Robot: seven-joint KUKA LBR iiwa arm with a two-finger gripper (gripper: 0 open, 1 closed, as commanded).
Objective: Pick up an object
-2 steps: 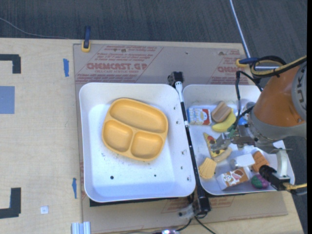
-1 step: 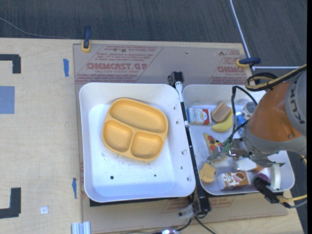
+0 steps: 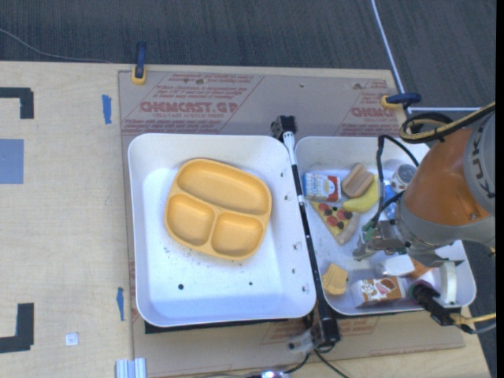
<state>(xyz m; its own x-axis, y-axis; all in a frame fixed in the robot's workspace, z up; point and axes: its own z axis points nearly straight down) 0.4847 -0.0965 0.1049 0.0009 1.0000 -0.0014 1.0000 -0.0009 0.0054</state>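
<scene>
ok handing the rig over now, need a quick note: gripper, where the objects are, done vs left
Gripper: low over the middle of the right bin, wrist blocks the fingertips, so grip state can't be read. Nothing seen held.
Right bin holds the objects: small carton, bread piece, banana, pizza slice, yellow wedge, orange-brown packet.
Left bin: yellow divided plate, no items in its compartments.
Done: arm is positioned in the right bin.
Left: confirm a grasp and lift an object out.
</scene>
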